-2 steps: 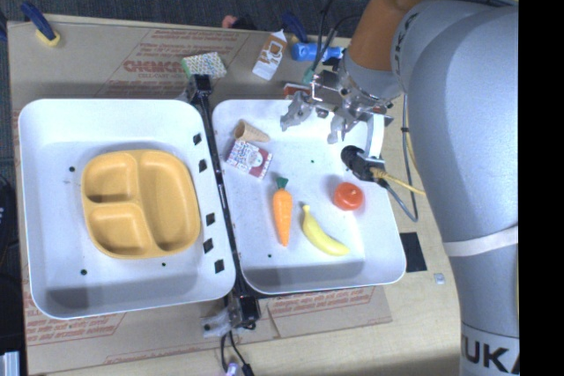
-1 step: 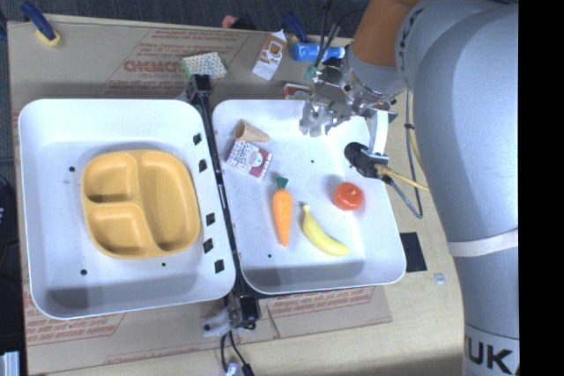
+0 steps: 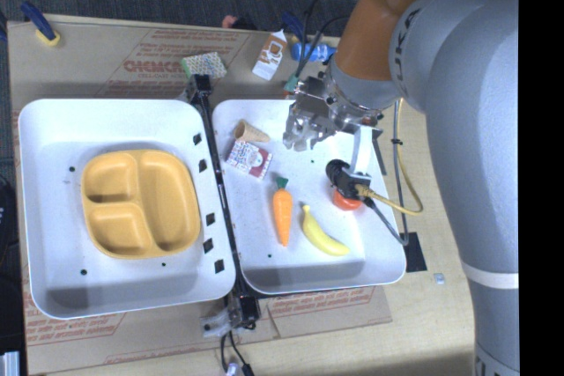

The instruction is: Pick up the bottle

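Gripper hovering over upper part of right bin; how wide it is standing, cannot tell from here. Likely bottle, though unsure: red-orange lump lying just lower right of gripper, half hidden, long axis unreadable.

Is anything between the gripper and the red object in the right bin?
Nothing visible: bare floor of the right bin separates the gripper from the red object, which is partly hidden; I cannot confirm it is the bottle.
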`<state>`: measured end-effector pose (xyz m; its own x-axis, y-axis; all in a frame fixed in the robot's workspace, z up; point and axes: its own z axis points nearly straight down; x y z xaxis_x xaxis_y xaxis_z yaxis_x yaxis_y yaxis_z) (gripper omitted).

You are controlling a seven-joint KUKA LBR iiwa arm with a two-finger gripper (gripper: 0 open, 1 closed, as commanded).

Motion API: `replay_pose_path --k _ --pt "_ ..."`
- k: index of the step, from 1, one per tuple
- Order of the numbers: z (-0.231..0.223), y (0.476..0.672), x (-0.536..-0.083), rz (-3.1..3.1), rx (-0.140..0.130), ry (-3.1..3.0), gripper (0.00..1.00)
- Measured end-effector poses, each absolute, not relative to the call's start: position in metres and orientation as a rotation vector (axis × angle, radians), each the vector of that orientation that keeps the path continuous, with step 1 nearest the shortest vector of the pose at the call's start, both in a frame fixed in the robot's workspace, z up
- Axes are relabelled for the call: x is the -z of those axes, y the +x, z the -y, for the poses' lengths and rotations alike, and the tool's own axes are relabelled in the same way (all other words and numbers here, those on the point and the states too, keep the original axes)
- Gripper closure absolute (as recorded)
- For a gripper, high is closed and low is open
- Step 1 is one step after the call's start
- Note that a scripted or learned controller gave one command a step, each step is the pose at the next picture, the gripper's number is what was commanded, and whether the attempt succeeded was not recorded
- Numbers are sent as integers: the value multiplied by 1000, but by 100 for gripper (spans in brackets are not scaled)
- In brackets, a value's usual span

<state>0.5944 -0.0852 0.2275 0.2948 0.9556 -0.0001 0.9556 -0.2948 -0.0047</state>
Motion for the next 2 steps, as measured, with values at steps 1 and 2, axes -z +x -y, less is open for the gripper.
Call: replay_pose_path --k 1,2 --pt "9 550 -257 1744 -8 -2608 100" --pt "-36 475 -232 1714 -9 -2627 100"
